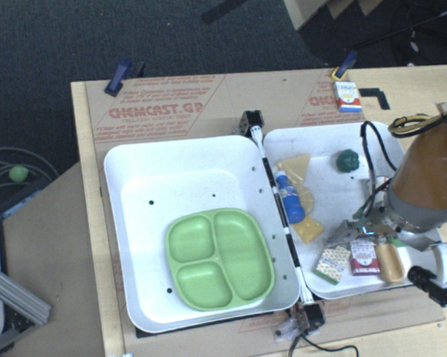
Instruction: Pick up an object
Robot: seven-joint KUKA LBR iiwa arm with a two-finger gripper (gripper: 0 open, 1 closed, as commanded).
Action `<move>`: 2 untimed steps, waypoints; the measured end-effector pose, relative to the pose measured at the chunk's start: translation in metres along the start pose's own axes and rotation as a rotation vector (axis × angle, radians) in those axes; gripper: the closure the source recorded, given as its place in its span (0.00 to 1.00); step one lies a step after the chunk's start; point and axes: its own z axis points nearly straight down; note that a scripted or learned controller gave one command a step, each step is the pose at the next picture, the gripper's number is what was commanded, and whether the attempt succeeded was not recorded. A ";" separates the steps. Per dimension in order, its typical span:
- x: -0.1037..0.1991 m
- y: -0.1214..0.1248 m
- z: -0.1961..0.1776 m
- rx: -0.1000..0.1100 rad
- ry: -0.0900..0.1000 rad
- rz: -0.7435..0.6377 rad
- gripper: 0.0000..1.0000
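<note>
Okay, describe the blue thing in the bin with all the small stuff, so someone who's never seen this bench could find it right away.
Take the right bin, the one crowded with small items. Along its left wall, beside the divider between the bins, lies the blue tube with a white end, lengthwise. It is the one blue item among yellow, red and green neighbours.

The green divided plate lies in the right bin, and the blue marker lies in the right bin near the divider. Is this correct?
Not quite. The camera view shows the green divided plate in the left bin, not the right one. The blue marker is indeed in the right bin, near the divider.
</note>
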 end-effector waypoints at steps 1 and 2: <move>-0.071 0.110 0.004 0.002 0.006 -0.005 0.00; -0.016 0.161 -0.042 0.010 0.002 0.000 0.00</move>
